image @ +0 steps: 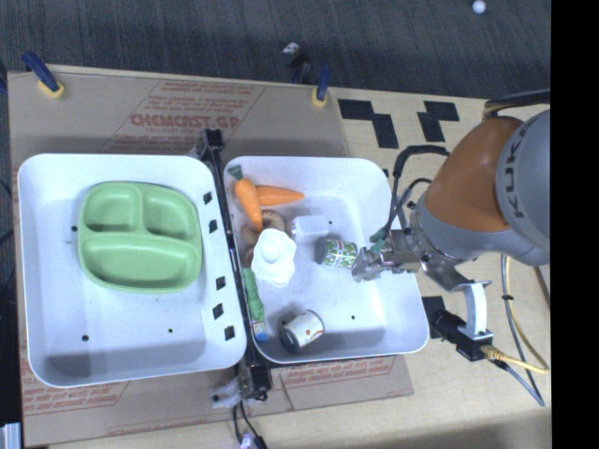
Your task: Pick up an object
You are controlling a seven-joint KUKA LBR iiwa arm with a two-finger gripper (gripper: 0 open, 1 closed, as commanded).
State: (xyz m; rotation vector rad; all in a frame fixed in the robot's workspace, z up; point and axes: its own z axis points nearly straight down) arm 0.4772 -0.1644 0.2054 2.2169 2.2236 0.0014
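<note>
The right bin (pixel 370 330) holds two carrots (pixel 265 196), a white bottle (pixel 274 256), a clear plastic piece (pixel 310 226), a small green-labelled can (pixel 335 252), a dark cup lying on its side (pixel 301 329) and a green stick (pixel 254 299) along the left wall. My gripper (pixel 367 264) hangs low at the right side of this bin, just right of the small can. Nothing shows between its tips.
The left bin (pixel 56 344) holds a green divided plate (pixel 140 235). A black divider (pixel 222 241) runs between the bins. The arm's grey and orange body (pixel 487 195) covers the right bin's right rim. Cardboard lies under both bins.
</note>
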